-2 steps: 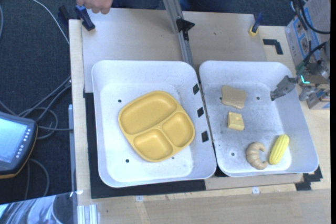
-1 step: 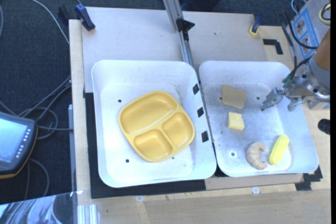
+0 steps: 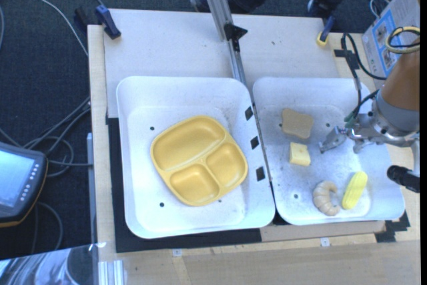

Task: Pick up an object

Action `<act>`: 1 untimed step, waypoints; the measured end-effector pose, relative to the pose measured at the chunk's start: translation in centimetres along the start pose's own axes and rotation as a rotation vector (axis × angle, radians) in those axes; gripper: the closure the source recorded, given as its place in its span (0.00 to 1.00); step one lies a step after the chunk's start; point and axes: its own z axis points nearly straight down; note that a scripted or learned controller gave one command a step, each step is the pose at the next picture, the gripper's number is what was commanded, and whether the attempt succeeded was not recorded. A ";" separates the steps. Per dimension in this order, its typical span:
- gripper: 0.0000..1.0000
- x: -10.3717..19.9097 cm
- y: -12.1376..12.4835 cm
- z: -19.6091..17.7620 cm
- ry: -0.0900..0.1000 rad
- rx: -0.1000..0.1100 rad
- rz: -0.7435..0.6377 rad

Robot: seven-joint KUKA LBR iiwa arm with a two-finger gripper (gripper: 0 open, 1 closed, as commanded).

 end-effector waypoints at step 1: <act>0.00 0.1 0.0 3.4 -0.001 -0.002 -0.001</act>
